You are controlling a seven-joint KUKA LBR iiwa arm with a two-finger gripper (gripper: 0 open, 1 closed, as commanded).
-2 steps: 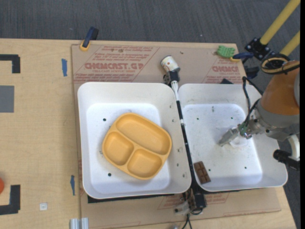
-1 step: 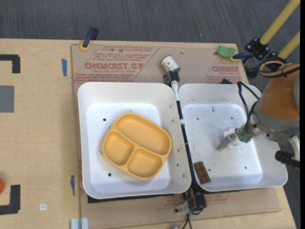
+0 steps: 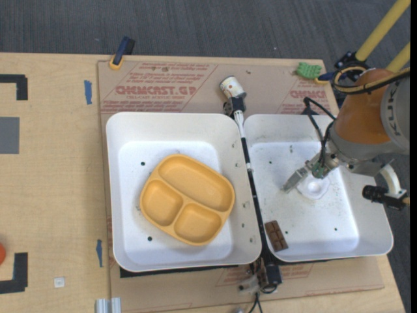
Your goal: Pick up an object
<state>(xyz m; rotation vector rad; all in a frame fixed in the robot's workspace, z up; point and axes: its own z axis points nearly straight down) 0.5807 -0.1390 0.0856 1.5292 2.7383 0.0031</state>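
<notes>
Red print on the brown board [image 3: 195,87] behind the 2 bins looks like "CHEMCAST GP", repeated and partly hidden. In the right bin [image 3: 365,237] a small clear, glassy object [image 3: 315,188] lies just under the gripper [image 3: 301,178]; whether its jaws are apart or together I cannot tell. A yellow 3-compartment plate [image 3: 187,199] sits left of that object, in the left bin [image 3: 124,175]

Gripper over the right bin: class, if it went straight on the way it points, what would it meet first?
The gripper points down-left at the right bin; it would likely meet that bin's bare white floor first, though depth is unclear.
</notes>
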